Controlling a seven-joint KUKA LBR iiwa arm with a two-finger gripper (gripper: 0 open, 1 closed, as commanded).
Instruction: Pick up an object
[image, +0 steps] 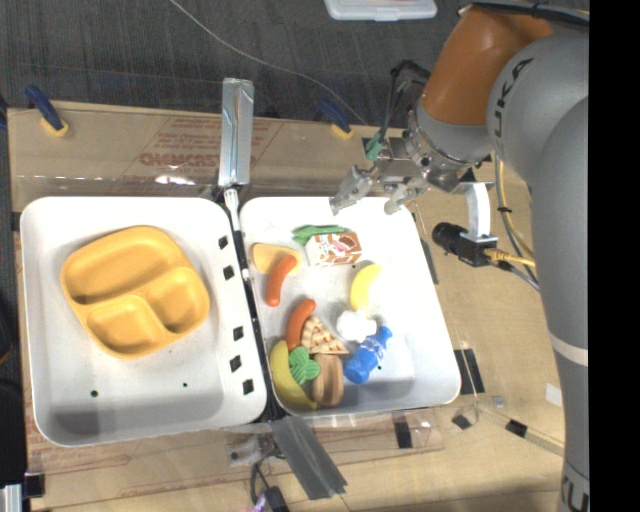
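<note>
**Toy food heaped in the right bin, pincer poised above its far rim**

Toy food fills the middle and near part of the right bin (425, 330), a shallow white tray with rounded corners. At the far end of the pile lies a small printed carton (334, 248) with a green leafy piece (318, 233) touching its top edge. Left of it an orange sausage (279, 279) rests on a pale bun shape. A yellow lemon-like piece (365, 285) sits to the right, with a white lump (355, 325) just below it and a blue bottle (368, 356) beside that. Nearer the front, a second sausage (299, 321), a waffle-patterned wedge (322, 338), a banana (284, 380) and a brown piece crowd together, touching one another.

The pincer (372, 196) hangs over the bin's far rim, released, its two fingers spread and nothing between them, apart from the pile.

The left bin (50, 400) holds a yellow divided plate (134, 288), smooth plastic with three compartments. Red print on the cardboard behind the bins is too faint to read. The arm's casing bears large letters, partly cut off.
</note>
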